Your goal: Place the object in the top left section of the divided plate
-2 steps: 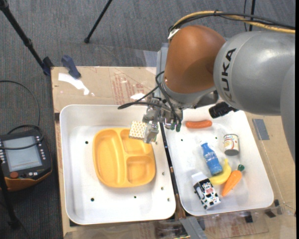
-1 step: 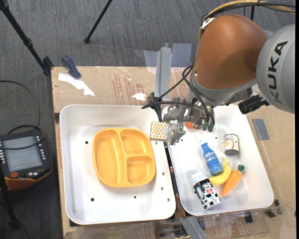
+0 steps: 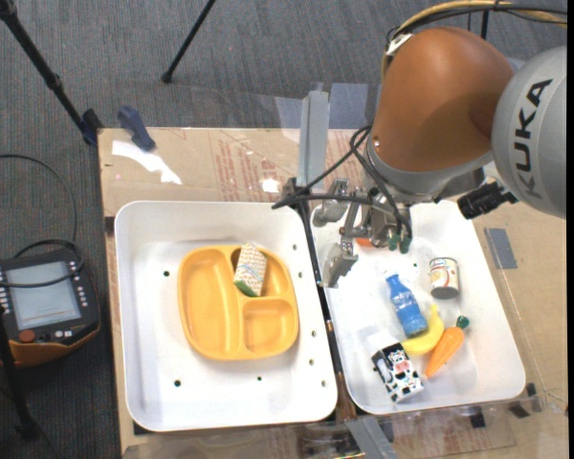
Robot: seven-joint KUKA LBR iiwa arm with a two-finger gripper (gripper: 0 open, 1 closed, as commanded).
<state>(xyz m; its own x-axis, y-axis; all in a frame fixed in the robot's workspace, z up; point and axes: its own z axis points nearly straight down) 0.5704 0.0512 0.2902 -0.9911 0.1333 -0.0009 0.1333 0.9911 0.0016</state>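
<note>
The gripper [image 3: 368,232] hangs under the arm's [image 3: 440,103] orange joint, above the upper left part of the right bin [image 3: 488,352], close to the divider between the 2 bins. Its metal parts are tangled with cables, and whether it is open or closed cannot be told; nothing visible sits in it. A small orange-red bit shows just beside it.

Below and to its right in that bin lie a blue bottle [image 3: 403,303], a small can [image 3: 444,277], a banana [image 3: 423,338], a carrot [image 3: 446,347] touching the banana, and a black-and-white carton [image 3: 398,371] near the lower edge.

In the left bin [image 3: 143,247] rests a yellow divided plate [image 3: 236,302] with 3 sections. A corn cob [image 3: 251,270], pale with a green end, lies in the plate's upper right section, tilted, leaning over the ridge toward the big left section.

A pendant [image 3: 41,304] with a screen sits on the floor at far left.
</note>
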